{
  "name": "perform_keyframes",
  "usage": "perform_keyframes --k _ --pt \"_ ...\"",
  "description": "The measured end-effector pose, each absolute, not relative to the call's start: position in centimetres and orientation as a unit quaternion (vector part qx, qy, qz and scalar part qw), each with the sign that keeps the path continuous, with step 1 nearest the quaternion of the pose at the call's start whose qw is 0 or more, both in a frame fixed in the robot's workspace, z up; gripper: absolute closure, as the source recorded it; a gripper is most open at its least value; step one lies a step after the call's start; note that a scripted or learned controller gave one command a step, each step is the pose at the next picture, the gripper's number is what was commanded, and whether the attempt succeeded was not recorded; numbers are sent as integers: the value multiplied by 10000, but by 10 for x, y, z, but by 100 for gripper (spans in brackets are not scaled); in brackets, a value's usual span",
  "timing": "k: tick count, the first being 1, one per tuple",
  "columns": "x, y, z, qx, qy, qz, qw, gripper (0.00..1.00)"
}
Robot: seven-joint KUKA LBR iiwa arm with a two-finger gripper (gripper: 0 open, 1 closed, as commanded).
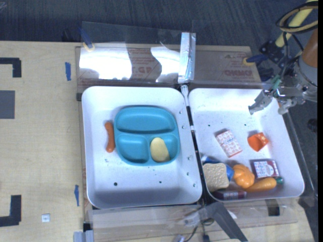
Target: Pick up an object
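The right white bin (295,158) holds several small items: a red-and-white patterned packet (228,142), an orange-red block (258,141), a maroon packet (264,168), an orange lump (243,175), a carrot-like piece (263,185) and a tan cracker-like square (215,175). My gripper (267,107) hangs over the bin's far right corner, above and behind the orange-red block. It is open, with nothing between its fingers (255,106).
The left white bin (96,175) carries a blue divided tray (146,134) with a yellow oval item (159,149) in one compartment, and an orange sausage shape (109,136) beside the tray. A metal divider (186,59) and a clear panel stand behind the bins.
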State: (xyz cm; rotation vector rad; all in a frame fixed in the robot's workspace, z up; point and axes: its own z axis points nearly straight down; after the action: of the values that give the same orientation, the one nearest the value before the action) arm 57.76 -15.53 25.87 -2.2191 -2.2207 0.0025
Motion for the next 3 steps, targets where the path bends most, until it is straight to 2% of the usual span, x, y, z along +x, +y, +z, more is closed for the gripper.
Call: perform_keyframes --k 1,2,3 --pt "580 -133 111 -7337 -6795 17 26 0" --pt "589 -138 94 -7866 -6174 -62 -26 0" --pt "547 -142 95 -7450 -6669 -90 -98 0"
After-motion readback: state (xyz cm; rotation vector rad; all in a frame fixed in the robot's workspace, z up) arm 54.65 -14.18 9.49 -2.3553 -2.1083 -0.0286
